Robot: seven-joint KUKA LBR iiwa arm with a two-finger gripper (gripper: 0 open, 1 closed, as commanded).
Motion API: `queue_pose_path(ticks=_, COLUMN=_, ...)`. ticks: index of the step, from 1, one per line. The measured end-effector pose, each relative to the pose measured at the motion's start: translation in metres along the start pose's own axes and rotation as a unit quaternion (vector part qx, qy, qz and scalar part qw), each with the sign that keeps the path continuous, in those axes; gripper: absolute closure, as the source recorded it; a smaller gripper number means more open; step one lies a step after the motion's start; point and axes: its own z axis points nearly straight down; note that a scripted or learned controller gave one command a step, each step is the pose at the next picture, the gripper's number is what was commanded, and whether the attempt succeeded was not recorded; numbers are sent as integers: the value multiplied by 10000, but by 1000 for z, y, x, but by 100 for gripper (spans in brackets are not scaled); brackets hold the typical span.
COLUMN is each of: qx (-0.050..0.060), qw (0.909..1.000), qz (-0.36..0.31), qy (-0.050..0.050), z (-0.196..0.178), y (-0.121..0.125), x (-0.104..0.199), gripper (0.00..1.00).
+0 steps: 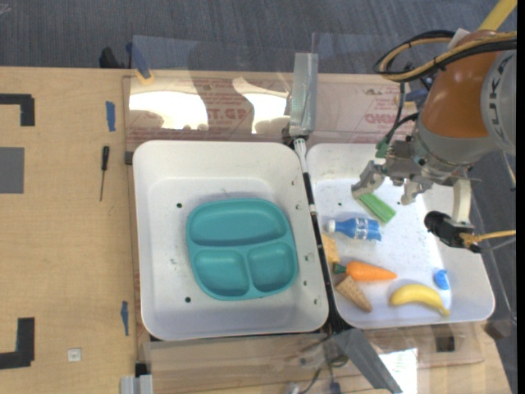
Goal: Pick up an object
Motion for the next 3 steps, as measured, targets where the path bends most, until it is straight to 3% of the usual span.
queue_pose_path(ticks=1, qx=10, qw=9998, qz=-218, qy=-11, z=32, y=12, x=-44, gripper=0)
queue_pose_path(ticks=2, qx=-52, qw=9997, qz=-241, qy=-11, z=108, y=42, x=-42, gripper=0)
queue_pose_path(ticks=3, qx=-59, qw=9988, qz=-488, qy=-23, z=33, y=57, x=-95, gripper=0)
